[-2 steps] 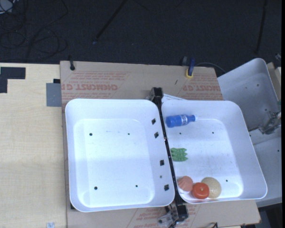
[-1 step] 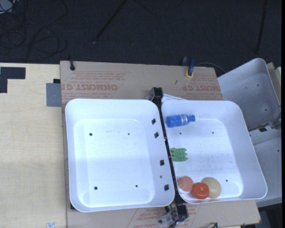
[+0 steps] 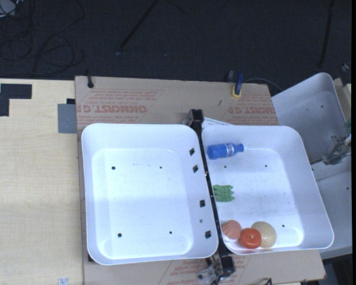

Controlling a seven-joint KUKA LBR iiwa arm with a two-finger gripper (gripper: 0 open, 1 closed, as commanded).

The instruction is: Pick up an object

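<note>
Five things lie in the right bin [image 3: 305,177], and any of them could be the one to pick up. A blue bottle [image 3: 225,151] rests on its side near the far wall, close to the inner edge, with its pale cap toward the right. Nearer the middle of that edge we see a small green piece [image 3: 223,193], well apart from the rest. In the near corner three round things crowd together: a pink one [image 3: 230,228], a red one [image 3: 250,238] and a tan one [image 3: 265,233]. The red one touches both neighbours, and all three sit tight against the near wall. The left bin [image 3: 92,177] shows us bare white floor with a few small dark dots. Between the bins runs a black strip [image 3: 203,177] with small clips along it, and the bottle and the green piece both lie just beside it. The right half of the right bin's floor is open, so there is free room on that side of the bottle and the green piece; the round cluster has the wall on its near side and open floor behind. Both bins stand on a cardboard sheet [image 3: 136,103] with reversed red lettering, and a yellow and blue clamp [image 3: 238,86] sits on its far edge. A white panel [image 3: 314,103] rises beside the right bin, and pale wood bench [image 3: 29,189] spreads to the left. We cannot tell how the gripper stands or whether it has hold of anything.
</note>
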